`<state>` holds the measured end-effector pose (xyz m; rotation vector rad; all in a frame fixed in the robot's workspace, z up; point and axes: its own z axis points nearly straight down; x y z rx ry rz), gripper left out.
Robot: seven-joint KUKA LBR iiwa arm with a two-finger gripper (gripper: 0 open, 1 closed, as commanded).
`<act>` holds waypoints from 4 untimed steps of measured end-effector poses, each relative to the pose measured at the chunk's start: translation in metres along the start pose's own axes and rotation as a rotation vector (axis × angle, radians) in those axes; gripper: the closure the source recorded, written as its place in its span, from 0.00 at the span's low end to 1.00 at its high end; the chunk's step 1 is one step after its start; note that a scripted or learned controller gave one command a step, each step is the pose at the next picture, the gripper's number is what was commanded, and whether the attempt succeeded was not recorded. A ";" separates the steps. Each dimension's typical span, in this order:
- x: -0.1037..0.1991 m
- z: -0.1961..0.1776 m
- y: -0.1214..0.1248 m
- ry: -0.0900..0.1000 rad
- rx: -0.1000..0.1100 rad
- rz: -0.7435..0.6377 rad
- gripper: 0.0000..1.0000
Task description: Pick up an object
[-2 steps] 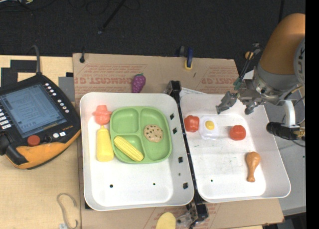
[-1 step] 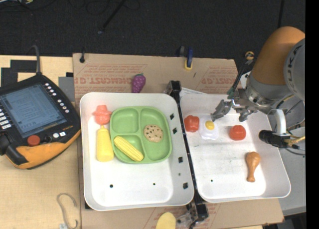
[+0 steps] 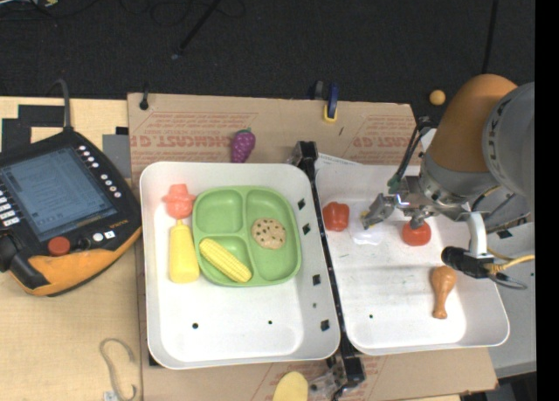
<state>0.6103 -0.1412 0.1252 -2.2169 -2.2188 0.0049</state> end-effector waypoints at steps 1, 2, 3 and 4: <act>0.003 0.039 0.001 -0.001 -0.005 0.000 0.00; 0.002 0.025 0.002 0.001 -0.008 0.002 1.00; -0.007 -0.032 -0.001 -0.002 -0.008 0.006 1.00; 0.002 -0.083 0.002 -0.001 -0.009 0.001 1.00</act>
